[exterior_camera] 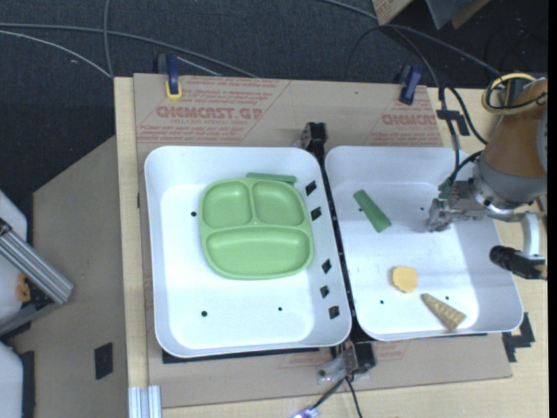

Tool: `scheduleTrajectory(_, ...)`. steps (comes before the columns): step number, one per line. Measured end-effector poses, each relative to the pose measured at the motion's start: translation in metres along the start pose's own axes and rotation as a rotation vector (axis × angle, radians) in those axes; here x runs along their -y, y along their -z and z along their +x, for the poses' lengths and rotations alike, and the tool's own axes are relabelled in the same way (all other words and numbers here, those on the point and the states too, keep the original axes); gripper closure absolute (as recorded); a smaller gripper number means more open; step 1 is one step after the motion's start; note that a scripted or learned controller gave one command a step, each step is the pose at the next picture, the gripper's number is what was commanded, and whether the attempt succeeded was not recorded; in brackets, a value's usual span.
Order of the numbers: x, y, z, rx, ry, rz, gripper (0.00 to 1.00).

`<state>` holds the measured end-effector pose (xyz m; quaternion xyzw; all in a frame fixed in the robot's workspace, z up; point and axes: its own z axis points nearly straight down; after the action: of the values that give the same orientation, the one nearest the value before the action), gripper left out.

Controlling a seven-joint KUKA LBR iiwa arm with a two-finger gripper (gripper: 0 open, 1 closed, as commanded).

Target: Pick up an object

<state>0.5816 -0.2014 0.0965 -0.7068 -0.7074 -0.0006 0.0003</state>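
In the right bin [487,320] lie a green flat stick [372,211] near the left wall, a round yellow piece [405,279] toward the front, and a tan wedge [444,311] near the front rim. My gripper [438,216] hangs low over the right side of this bin, to the right of the green stick and apart from it. Nothing shows between its tips. The arm's orange band [515,146] rises above it.
The left bin [174,320] holds a green divided plate [256,228] with a dark green strip [271,178] behind it. Black clips run along the seam between the bins. Cables cross the dark floor at the back.
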Motion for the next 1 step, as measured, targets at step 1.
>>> scheduleTrajectory(1,-0.0002,0.0433,0.0024,0.002,0.000,-0.003,1.00)
